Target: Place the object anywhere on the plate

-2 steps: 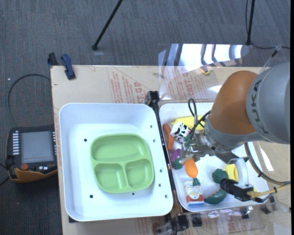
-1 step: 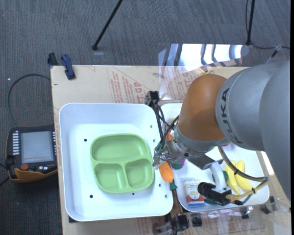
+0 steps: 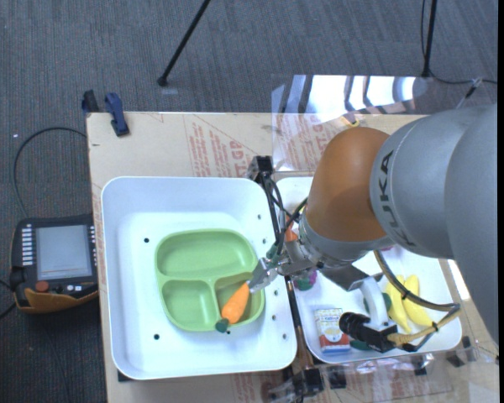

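One toy carrot (image 3: 234,303) is seemingly pinched at its upper-right tip by the end effector (image 3: 263,274), slanting down-left over the green plate (image 3: 200,259).

"KUKA" on the arm (image 3: 420,191) (partly visible).

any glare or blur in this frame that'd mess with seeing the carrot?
Camera view: strong glare on the reflective sheet behind the bins, none on the carrot; the carrot reads sharp against the green plate; the arm looms large and soft, hiding part of the right bin.
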Available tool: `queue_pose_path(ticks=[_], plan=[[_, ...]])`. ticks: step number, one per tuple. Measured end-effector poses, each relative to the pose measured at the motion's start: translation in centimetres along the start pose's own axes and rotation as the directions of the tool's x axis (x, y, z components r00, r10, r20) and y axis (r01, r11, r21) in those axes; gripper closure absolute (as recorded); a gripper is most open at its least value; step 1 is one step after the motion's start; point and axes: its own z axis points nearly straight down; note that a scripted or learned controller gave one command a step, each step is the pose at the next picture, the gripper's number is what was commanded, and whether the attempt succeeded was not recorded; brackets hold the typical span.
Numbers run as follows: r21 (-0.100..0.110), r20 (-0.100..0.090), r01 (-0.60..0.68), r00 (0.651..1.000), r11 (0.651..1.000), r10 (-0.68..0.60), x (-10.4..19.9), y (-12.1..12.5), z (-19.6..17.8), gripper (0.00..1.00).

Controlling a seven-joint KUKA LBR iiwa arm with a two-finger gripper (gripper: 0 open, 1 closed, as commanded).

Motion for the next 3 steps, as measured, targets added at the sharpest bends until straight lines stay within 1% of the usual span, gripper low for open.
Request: queue_pose_path(ticks=[1, 2, 3], plan=[[0.005, -0.002, 0.0, 1.0, 1.0, 0.0, -0.07, 0.05, -0.74, 1.0], [0.006, -0.002, 0.0, 1.0, 1.0, 0.0, -0.08, 0.04, -0.72, 0.0], [0.01, -0.003, 0.0, 1.0, 1.0, 0.0, -0.27, 0.09, -1.47, 1.0]])
